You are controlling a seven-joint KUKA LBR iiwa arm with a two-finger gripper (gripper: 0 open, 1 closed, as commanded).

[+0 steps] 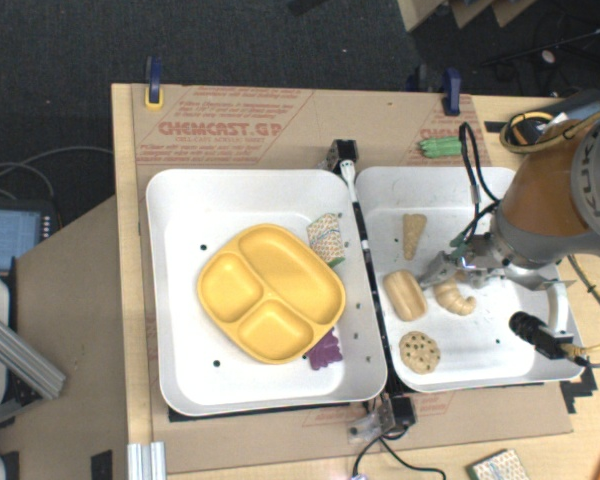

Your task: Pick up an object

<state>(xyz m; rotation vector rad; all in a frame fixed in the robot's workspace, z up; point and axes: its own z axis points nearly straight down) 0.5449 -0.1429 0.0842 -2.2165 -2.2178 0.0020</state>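
Dark carpet surrounds the surface [230, 118], a brown sheet clamped at its far corners and carrying two white bins side by side.

Nothing looks picked up yet. In the right bin [500, 363] four food pieces lie on the floor: a croissant [454, 298], a bread roll [403, 295] just beside it, a round cookie [419, 350] nearer the front wall, and a pale cone-shaped piece [412, 234] toward the back. The claw [467, 264] is low in this bin, just above the croissant, which looks like the likeliest target. Whether its tips are spread or closed cannot be made out, and no item is seen between them. By my reading, the approach is done or nearly so; the closing, the lift and the proof of a hold all remain.

Across the divider, the left bin [180, 298] holds a yellow divided plate [270, 293], with a small patterned packet [325, 234] at its far edge and a purple bit [325, 349] at its near edge.

Red print on the brown sheet reads "CHEMCAST G.P"; smaller lines around it are too fine to read.
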